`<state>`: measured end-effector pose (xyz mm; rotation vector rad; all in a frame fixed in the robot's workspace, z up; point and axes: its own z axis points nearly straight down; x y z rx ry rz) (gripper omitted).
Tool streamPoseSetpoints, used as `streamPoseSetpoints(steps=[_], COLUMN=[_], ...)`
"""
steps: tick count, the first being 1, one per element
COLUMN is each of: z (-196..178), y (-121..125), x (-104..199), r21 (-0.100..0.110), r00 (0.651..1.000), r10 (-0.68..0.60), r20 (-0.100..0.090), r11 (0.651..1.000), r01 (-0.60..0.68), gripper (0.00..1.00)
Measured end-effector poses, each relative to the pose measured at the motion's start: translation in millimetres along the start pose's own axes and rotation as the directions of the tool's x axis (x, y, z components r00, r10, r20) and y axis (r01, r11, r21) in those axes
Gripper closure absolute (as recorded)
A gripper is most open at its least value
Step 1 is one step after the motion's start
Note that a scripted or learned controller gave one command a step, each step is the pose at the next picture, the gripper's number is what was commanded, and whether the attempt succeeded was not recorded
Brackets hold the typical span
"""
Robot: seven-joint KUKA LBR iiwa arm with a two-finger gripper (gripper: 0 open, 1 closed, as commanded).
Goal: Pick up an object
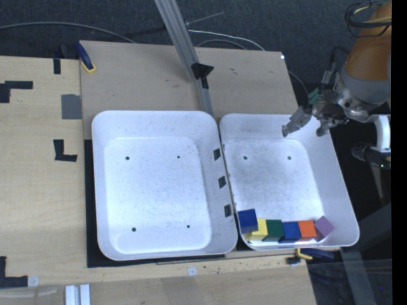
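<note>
Coloured blocks (283, 228) sit in a row well below the claw (308, 126), which hangs spread and grasping nothing over the right bin's (331, 164) upper rim.

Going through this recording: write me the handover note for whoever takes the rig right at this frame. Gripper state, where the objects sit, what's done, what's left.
Gripper: fingers spread apart, nothing between them, over the far right corner of the right bin.
Objects: all lined up along the right bin's near edge. From left: blue block sitting on a yellow block, then green block, a second blue block, orange block, purple block.
Left bin: no blocks visible in it.
Done: nothing picked yet.
Left: bring the gripper across to the near edge, close on one block, lift it.
</note>
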<state>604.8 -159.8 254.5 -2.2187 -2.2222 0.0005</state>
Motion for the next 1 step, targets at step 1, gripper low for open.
streamPoseSetpoints(steps=[1], z=[-24.4], y=[-33.0], x=[-31.6], r21=[-0.001], r00=[1.000], r10=[0.003], r20=[0.002], r11=[1.000], r01=[-0.003], gripper=[0.00])
